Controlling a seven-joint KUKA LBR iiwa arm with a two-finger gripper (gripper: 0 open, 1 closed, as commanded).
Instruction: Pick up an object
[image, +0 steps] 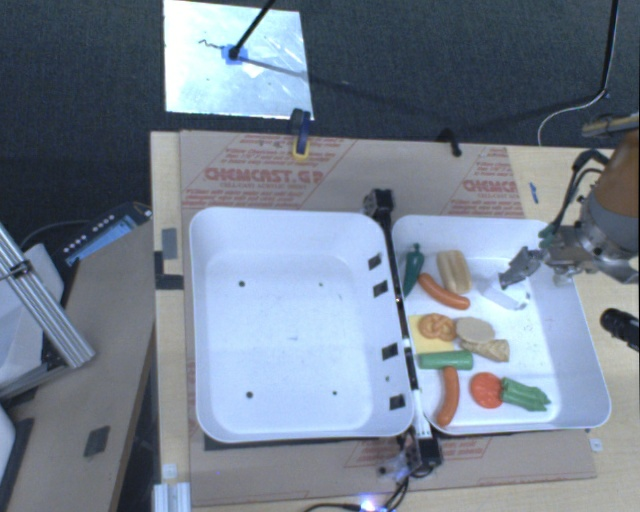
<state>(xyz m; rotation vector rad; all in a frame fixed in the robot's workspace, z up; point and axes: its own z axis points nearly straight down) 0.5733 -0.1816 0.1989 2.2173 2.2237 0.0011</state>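
The toy foods lie loose in the right bin (575, 330): a green pepper (413, 267), a tan bun (453, 270), an orange sausage (443, 291), a croissant (435, 326) on a yellow slab (427, 343), a beige potato (474, 329), a green cucumber (445, 360), a second sausage (447, 396), and a red tomato (486, 390) touching a green vegetable (525, 394).

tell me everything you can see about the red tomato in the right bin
The red tomato is a small, rounded toy piece, orange-red and smooth like plastic. It lies near the front of the right bin, on the white floor. A green vegetable lies against its right side, and an orange sausage lies just to its left, apart or barely touching. The pincer is well away, toward the back of the bin.
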